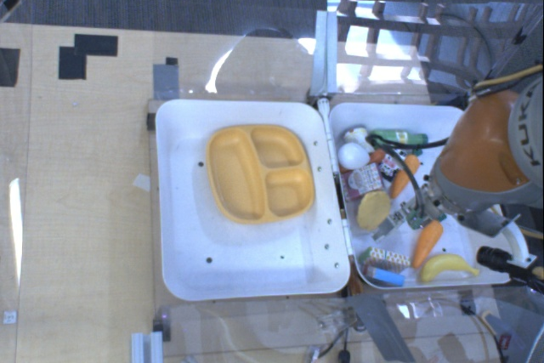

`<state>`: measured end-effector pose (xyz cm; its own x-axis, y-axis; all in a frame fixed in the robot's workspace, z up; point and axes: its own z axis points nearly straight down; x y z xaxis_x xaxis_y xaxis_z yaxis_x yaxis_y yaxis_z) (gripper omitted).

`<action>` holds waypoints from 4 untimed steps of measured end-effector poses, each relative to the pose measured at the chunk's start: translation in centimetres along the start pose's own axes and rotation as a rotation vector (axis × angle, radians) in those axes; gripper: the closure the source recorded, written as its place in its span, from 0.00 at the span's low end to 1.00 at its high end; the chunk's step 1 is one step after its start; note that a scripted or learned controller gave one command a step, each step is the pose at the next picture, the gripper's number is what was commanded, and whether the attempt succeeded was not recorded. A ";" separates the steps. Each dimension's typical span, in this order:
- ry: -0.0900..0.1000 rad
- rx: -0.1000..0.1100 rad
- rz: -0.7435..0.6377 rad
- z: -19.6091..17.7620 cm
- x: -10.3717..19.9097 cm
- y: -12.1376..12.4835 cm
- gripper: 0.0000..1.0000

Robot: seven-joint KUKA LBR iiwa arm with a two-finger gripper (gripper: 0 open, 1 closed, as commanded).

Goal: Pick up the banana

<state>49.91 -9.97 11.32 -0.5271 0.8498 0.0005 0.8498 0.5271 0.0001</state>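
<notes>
The jaws first, and it's a tough call: the gripper (406, 215) is a small dark cluster down in the right bin (450, 113), too small and cluttered to make out, so I cannot tell how the jaws stand. Nothing is visibly caught between them.

From the overhead camera, the gripper sits low over the middle of the right bin, just beside a pale yellow round piece (372, 209) on its left and a carrot (427, 241) on its right. The arm (489, 150), grey with its broad orange band, comes in from the right and covers the bin's far right side.

The banana (448, 268) lies near the front right corner of that bin, curved and yellow, just beside the lower end of the carrot and apart from the gripper.

Further back in the same bin there's a white ball (351, 155), a green bottle (399, 137) lying on its side, and a second carrot (403, 177) behind the gripper. At the front edge lie a speckled packet (387, 257) and a blue item (388, 276) just below it.

Over in the left bin (183, 268), a yellow divided plate (259, 172) rests in the centre, three compartments facing up. Both bins sit side by side on the pale wooden bench (76, 208).
</notes>
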 end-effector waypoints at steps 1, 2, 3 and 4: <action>-0.010 -0.010 0.008 2.4 0.9 -0.3 0.00; -0.010 -0.011 0.008 2.5 0.9 -0.3 0.00; -0.010 -0.011 0.008 2.5 0.9 -0.3 0.00; -0.003 -0.003 0.291 2.6 -3.9 5.3 0.00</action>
<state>56.51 -10.49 8.74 -0.2607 0.9654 -0.0016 0.9654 0.2607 0.0035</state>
